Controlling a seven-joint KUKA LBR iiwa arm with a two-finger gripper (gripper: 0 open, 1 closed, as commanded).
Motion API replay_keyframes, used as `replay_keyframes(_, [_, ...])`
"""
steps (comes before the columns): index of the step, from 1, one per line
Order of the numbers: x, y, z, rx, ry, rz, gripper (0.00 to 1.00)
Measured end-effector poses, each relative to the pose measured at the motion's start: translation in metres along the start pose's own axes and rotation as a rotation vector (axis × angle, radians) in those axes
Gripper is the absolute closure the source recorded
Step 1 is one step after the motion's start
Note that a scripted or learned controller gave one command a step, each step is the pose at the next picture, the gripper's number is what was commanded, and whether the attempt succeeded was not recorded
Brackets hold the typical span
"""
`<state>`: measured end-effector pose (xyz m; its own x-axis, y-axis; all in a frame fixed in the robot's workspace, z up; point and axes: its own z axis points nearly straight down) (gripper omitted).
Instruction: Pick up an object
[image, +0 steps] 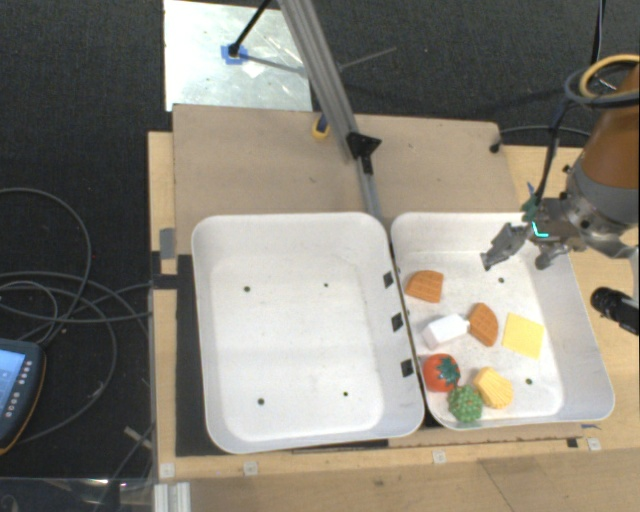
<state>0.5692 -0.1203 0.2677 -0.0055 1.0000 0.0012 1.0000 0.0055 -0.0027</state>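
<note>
My fingers (497, 250) are spread apart and grasp nothing; one points toward the left bin and the other sits back under the wrist. My gripper (522, 248) hangs over the upper right portion of the right bin (590, 400), above bare white floor. No object touches it.

Object positions, working outward from the gripper:

1. An orange wedge (425, 286) lies near the divider between the bins, below and left of my fingers.
2. A brown oval piece (484, 324) lies near the middle of the bin.
3. A white block (447, 328) lies just left of the oval piece.
4. A yellow square (523, 334) lies just right of the oval piece.
5. A red tomato-like item (439, 372) with a green top lies below the white block.
6. A green bumpy item (464, 404) lies at the near rim, just beside the red one.
7. A yellow-orange lump (493, 388) lies touching or nearly touching the green item on its right.

All seven rest on the bin floor, well apart from my fingers.

The left bin (215, 240) sits alongside. My arm (610, 170) enters from the right. A grey pole (330, 80) crosses the bench (260, 150) above the bins.
</note>
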Motion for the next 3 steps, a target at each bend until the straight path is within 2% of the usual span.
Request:
replay_keyframes(1, [0.0,0.001,-0.002,-0.004,-0.001,0.002,0.0])
replay_keyframes(2, [-0.006,0.003,0.041,0.0,-0.001,0.005,0.0])
replay_keyframes(3, [0.004,-0.001,0.091,0.002,0.0,0.005,0.0])
